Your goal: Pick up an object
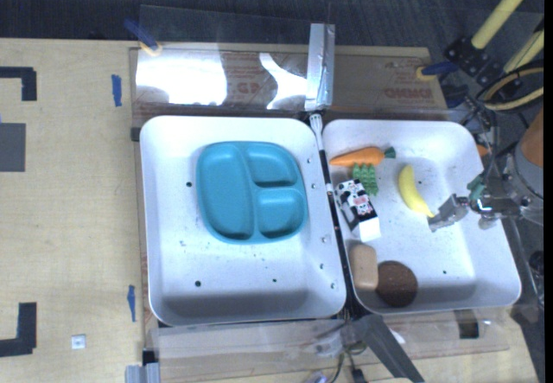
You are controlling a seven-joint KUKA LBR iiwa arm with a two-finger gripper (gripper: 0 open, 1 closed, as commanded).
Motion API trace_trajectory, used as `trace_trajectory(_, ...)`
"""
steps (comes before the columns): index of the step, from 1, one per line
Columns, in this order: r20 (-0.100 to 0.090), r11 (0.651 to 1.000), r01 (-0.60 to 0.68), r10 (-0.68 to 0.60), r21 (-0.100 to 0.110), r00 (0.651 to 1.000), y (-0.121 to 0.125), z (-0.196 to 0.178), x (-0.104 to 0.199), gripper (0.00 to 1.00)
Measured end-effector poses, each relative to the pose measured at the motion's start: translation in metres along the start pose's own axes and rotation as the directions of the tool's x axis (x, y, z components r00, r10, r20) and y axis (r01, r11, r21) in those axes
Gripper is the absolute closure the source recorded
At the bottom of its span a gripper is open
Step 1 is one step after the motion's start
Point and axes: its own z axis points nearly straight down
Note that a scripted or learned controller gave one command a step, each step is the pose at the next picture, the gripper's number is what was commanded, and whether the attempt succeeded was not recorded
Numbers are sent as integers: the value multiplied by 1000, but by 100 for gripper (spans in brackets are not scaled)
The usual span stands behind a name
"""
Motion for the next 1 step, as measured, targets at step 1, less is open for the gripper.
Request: trace_trajectory(1,4,983,182,-182,-6,983,30,-12,-16,0)
